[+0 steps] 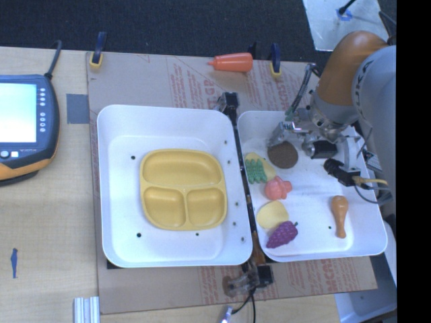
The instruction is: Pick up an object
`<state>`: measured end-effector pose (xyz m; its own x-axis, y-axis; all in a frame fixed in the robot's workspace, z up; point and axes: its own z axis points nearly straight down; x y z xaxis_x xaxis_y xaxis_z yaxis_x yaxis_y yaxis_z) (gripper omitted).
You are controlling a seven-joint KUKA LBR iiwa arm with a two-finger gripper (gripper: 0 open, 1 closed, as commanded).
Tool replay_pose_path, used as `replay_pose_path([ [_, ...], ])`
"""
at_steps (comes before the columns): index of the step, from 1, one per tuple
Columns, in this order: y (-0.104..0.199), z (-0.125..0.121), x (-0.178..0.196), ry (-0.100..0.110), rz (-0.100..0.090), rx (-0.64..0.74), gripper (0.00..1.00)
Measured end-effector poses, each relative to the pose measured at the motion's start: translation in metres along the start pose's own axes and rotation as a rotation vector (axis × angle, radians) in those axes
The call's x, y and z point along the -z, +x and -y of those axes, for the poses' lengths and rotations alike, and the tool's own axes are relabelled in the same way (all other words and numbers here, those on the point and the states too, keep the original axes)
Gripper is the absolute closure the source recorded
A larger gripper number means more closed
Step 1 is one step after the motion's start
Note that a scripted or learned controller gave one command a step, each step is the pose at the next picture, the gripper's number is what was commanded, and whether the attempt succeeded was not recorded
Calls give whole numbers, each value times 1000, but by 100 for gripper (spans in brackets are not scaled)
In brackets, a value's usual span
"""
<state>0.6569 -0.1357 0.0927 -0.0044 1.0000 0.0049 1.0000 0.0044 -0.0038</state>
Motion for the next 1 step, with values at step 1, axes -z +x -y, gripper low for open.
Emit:
replay_pose_path([
  [1, -2, -1, 12, -6, 5, 1, 100],
])
